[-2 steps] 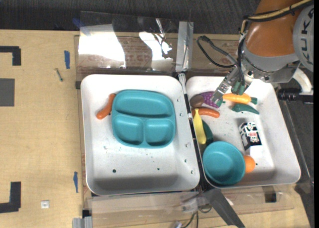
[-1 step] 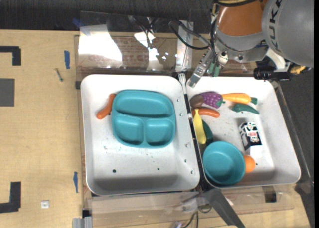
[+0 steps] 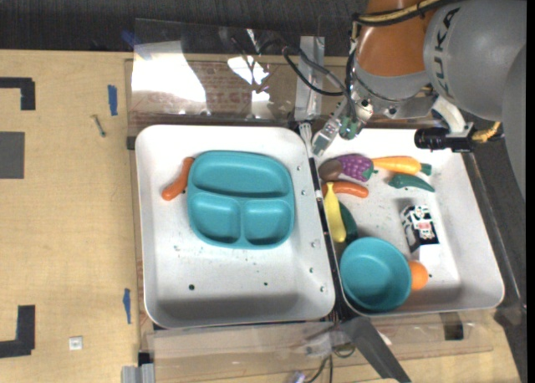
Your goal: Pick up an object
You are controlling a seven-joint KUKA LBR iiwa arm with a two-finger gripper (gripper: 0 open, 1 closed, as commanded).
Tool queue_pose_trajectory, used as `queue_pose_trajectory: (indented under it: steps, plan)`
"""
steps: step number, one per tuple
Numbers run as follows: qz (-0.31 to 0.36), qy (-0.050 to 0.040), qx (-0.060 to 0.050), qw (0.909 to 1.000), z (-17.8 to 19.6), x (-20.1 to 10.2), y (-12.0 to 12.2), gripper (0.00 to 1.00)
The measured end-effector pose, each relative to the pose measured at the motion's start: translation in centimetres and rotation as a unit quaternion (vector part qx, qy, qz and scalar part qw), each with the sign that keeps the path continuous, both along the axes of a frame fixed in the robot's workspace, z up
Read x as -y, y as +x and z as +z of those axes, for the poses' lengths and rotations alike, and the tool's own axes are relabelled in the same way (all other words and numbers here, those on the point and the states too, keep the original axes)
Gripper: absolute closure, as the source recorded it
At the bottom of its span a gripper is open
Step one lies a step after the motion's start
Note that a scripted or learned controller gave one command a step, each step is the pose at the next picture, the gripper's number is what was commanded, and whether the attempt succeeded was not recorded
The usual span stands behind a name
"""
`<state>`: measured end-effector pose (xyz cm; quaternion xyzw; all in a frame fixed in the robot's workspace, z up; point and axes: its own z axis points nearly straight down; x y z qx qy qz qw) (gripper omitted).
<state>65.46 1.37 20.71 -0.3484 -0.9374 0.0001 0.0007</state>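
Overhead, the robot's hand (image 3: 344, 128) hovers at the right bin's (image 3: 468, 231) far-left corner; whether it is open or closed, I cannot tell. Just below lie purple grapes (image 3: 355, 166) beside a carrot (image 3: 395, 164). Descending straight onto the grapes, avoiding the bin wall, seems wisest.

A divided plate (image 3: 241, 197) is sitting in the left bin (image 3: 159, 273) with a sausage (image 3: 176, 180) lying just beside its left edge. In the right bin (image 3: 468, 231), a bowl (image 3: 376, 271) is resting at the front, a banana (image 3: 334, 212) is lying along the left wall, and grapes (image 3: 355, 165) and a carrot (image 3: 399, 164) are lying behind.
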Motion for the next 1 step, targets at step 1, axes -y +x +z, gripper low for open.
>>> queue_pose_trajectory:
  steps: [1]
  plan:
    - [-0.047,0.0003,0.006,0.9989,6.93,-0.93,0.51,1.0]
